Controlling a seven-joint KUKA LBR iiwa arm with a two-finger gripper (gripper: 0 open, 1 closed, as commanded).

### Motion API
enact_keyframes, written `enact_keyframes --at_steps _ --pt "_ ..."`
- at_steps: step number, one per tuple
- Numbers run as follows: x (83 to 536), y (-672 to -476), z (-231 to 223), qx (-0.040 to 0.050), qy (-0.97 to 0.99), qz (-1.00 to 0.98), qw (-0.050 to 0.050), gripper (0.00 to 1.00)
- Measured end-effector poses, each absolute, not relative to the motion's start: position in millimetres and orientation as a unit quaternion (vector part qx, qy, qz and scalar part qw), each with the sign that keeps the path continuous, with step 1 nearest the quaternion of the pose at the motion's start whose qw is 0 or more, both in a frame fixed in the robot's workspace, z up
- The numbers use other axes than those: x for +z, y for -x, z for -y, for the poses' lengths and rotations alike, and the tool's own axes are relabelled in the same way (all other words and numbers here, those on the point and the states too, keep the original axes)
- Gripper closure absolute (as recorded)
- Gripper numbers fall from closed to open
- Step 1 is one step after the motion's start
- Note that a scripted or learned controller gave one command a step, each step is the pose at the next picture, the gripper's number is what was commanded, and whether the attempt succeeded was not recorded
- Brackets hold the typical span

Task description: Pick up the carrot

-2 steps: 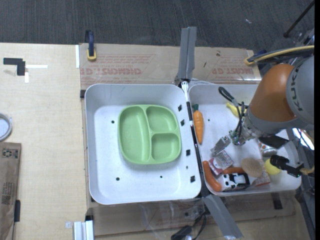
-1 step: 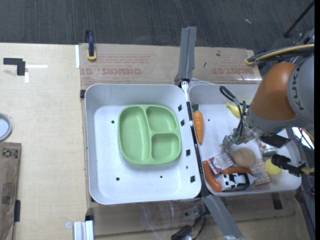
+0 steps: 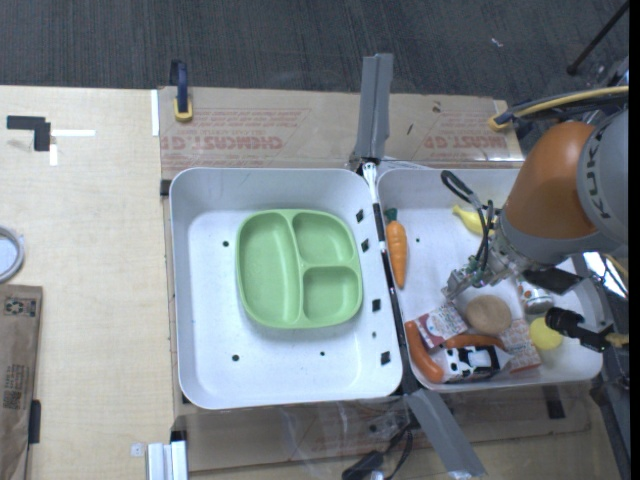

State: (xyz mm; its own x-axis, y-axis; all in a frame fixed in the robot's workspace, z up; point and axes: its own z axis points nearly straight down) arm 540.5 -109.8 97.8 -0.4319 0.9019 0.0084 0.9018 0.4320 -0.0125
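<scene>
Gripper (image 3: pixel 468 280) sits low in the right bin (image 3: pixel 425 190), over the clutter near a brown round object (image 3: pixel 489 314) and a snack packet (image 3: pixel 455 340). Whether it is wide or narrow: cannot tell, metal parts too small. Nothing visibly held. Carrot (image 3: pixel 397 252) lies along the right bin's left wall, well apart from the gripper, untouched. Left bin (image 3: pixel 190 268) holds a green divided plate (image 3: pixel 299 267). Step judged: approach. Next move calls for travel left to the carrot, then descent.
</scene>
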Motion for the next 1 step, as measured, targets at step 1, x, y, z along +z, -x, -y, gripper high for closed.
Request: enact_keyframes --at_steps 1 --pt "191.1 -481.3 39.9 0.0005 0.531 0.847 0.000 1.00"
